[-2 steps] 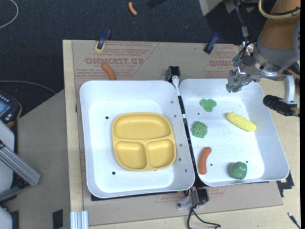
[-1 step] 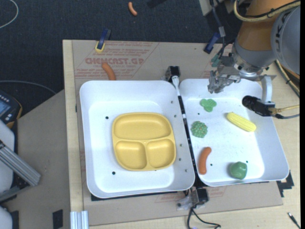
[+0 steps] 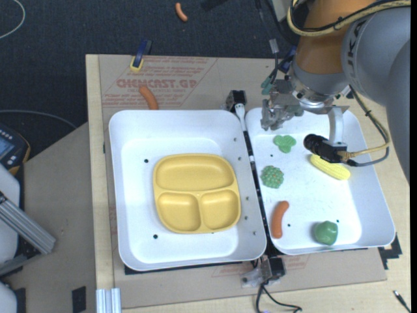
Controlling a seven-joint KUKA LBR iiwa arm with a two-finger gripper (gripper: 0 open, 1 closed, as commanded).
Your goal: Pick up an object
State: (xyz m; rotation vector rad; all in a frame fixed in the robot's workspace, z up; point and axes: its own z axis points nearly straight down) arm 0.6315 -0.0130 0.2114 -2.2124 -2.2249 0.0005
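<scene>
The gripper (image 3: 276, 117) hangs over the far left corner of the right bin (image 3: 365, 204), low above the bin floor. Its tip is a tangle of grey metal seen from above and partly in the shadow of the arm (image 3: 365, 38), so whether it is spread or pressed together cannot be told, and nothing can be seen caught in it.

Five toy foods lie loose in the right bin:
- A small green leafy piece (image 3: 284, 142) lies just near of the gripper, apart from it.
- A knobbly green ball (image 3: 272, 176), perhaps broccoli, sits further toward the near side, close to the left wall.
- A yellow corn cob (image 3: 331, 169) lies slantwise in the middle, its far left end covered by the robot.
- An orange-red sausage (image 3: 279, 218) lies near the left wall on the near side.
- A green pepper (image 3: 325, 232) rests near the near rim, its shape too small to make out.

The left bin (image 3: 127, 175) holds a yellow divided plate (image 3: 195, 193) with three compartments.

Both bins stand on a printed cardboard sheet (image 3: 176, 77), whose lettering is faint. A second sausage (image 3: 148, 97) lies on it, far of the left bin. A blue and yellow clamp (image 3: 139, 56) grips its far edge. A small orange thing (image 3: 181, 11) lies on the dark floor beyond, too small to name.
</scene>
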